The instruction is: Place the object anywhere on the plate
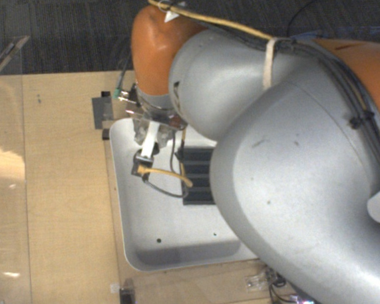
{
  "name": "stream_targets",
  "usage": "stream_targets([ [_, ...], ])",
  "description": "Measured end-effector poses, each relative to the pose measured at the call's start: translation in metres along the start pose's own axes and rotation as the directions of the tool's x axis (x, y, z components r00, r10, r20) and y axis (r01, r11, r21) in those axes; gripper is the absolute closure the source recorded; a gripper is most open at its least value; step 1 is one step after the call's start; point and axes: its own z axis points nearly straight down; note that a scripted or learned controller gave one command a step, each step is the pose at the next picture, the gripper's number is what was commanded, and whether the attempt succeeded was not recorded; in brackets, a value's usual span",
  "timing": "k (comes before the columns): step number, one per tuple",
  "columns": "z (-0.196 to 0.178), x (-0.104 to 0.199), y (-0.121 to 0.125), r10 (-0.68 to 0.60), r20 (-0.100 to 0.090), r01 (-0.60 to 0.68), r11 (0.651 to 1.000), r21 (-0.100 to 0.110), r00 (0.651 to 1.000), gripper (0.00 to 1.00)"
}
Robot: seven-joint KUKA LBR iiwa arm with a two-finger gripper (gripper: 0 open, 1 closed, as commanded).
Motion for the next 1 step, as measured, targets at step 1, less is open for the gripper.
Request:
stream_targets([
  [1,0.0638,-0.0105,0.0183,-0.484,-0.002,0.484,0.875,0.003,0.875,1.0],
])
